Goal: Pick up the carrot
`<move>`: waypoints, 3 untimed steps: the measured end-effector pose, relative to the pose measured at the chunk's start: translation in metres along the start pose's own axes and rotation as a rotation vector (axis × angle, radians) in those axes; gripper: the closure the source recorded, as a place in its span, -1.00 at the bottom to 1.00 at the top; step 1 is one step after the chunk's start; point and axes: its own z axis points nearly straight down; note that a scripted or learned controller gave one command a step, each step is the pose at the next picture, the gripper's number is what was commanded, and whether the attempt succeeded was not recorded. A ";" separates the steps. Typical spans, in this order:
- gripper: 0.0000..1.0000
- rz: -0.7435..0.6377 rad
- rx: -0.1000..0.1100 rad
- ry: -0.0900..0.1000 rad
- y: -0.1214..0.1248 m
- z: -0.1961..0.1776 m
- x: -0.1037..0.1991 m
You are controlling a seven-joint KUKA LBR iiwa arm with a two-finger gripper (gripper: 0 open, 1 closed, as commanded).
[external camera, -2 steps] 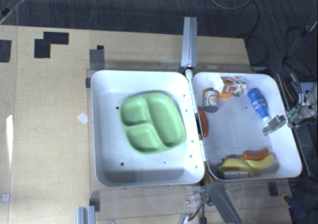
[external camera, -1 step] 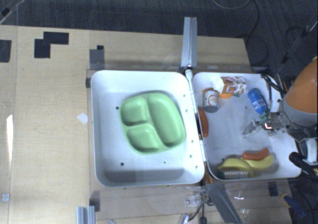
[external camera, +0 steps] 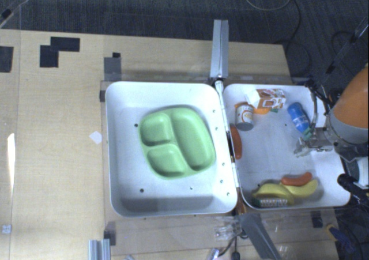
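Observation:
The carrot (external camera: pixel 236 142), orange-red and elongated, lies along the left wall of the right bin (external camera: pixel 271 155), pointing front to back. My gripper (external camera: pixel 304 147) hangs over the right side of the same bin, well to the right of the carrot and apart from it. The grey wrist with its orange band (external camera: pixel 353 105) reaches in above it from the right edge. The space between carrot and gripper is bare bin floor.
The right bin also holds a small can (external camera: pixel 244 116), a printed carton (external camera: pixel 271 99), a blue bottle (external camera: pixel 299 117) just behind the gripper, and a banana (external camera: pixel 286 190) with a red sausage-like piece (external camera: pixel 296 180) at the front. A green divided plate (external camera: pixel 176 141) fills the left bin (external camera: pixel 124 189).

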 end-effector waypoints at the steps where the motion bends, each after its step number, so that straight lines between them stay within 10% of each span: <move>1: 1.00 -0.003 -0.006 -0.002 0.002 -0.011 0.000; 2: 1.00 0.714 0.007 -0.002 -0.020 -0.090 -0.007; 3: 1.00 0.655 0.009 -0.002 -0.017 -0.085 0.015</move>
